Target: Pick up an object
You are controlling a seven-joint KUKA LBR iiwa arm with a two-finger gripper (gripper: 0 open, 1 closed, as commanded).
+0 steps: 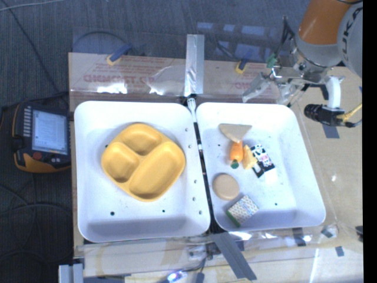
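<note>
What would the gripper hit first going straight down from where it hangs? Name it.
Probably the back rim of the right bin, or the bench just behind it; the gripper hangs above that edge, short of the toys. Depth is unclear from this slant.

Two white bins [88,158]; one yellow tray [143,161]; five small items [226,186].

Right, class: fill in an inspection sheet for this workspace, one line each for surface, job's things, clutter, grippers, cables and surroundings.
Surface: two white bins side by side, left bin and right bin, on a bench.
Job's things: in the right bin, a tan wedge, an orange carrot-like toy, a black-and-white toy, a round tan disc and a small patterned packet.
Clutter: a yellow three-part plate in the left bin.
Grippers: gripper above the right bin's far edge, outside the bin, holding nothing.
Cables: dark cables on the floor.
Surroundings: a handheld control pendant left of the bins; grey carpet.
</note>
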